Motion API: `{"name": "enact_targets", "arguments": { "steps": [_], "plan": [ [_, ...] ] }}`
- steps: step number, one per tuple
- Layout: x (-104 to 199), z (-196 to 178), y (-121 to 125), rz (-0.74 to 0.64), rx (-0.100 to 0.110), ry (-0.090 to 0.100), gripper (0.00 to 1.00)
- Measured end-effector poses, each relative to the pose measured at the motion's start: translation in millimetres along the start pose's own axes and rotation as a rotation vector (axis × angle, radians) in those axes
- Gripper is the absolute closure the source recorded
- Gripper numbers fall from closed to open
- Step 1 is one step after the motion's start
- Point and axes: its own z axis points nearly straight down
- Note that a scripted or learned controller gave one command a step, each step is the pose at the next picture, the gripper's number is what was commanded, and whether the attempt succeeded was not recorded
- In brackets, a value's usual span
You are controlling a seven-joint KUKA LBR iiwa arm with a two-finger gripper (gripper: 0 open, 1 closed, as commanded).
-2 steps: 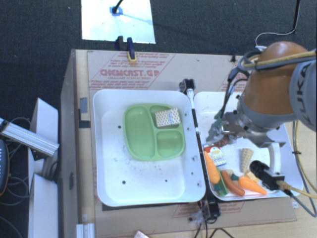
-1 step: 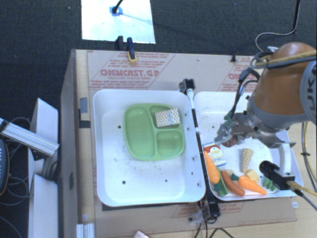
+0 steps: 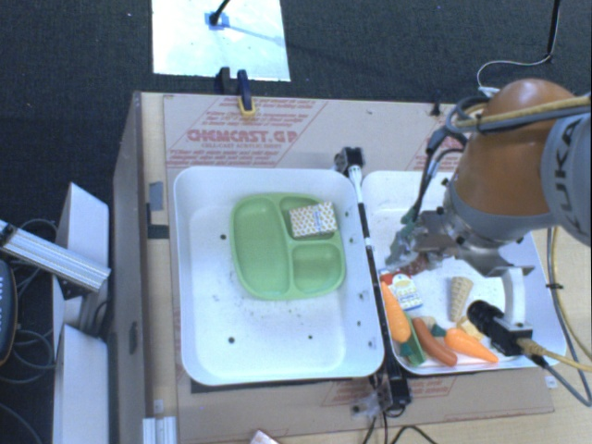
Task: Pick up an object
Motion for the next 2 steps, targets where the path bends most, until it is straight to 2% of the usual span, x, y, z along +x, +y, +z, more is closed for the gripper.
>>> {"name": "enact_targets", "arguments": {
  "steps": [1,2],
  "plan": [
    [8,-1,0,-0.001,0.001,0.000,1.00],
    [-13,-3,0,0.002,0.000,0.000,1.00]
  ]
}}
